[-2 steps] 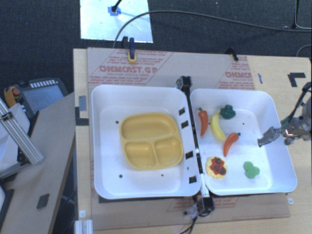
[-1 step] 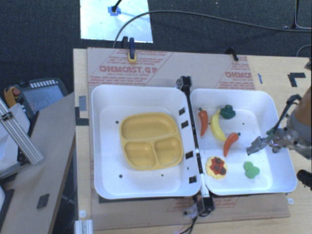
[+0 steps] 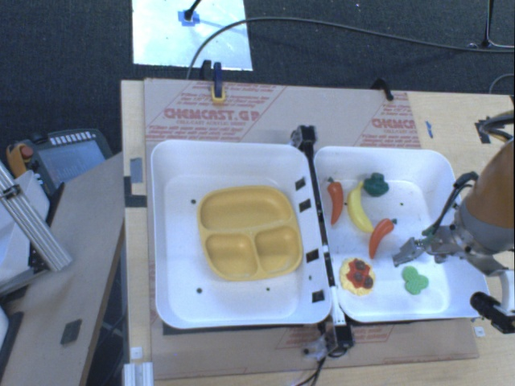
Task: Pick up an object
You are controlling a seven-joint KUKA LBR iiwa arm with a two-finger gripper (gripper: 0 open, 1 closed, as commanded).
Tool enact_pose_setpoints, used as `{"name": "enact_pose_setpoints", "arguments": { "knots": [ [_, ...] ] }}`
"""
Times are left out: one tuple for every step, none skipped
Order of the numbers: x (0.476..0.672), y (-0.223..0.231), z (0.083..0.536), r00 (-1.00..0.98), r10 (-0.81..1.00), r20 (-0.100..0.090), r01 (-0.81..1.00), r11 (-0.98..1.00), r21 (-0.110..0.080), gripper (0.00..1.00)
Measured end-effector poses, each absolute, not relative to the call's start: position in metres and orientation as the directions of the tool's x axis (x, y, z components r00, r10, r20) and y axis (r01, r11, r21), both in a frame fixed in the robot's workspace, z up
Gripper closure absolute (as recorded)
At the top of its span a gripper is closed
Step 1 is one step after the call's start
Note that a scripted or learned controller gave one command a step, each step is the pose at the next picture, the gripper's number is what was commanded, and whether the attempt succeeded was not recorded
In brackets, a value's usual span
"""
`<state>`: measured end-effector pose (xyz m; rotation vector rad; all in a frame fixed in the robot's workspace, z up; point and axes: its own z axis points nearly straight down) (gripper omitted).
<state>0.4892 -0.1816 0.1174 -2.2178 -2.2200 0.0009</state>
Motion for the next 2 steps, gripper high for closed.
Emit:
{"name": "enact_pose_setpoints", "arguments": {
  "knots": [
    [0.491, -0.183, 0.130, -0.001, 1.000, -0.001, 1.000, 0.001, 0.004, 1.00],
    [0.502, -0.188, 0.181, -0.004, 1.000, -0.003, 1.000, 0.004, 0.007, 1.00]
  ]
}}
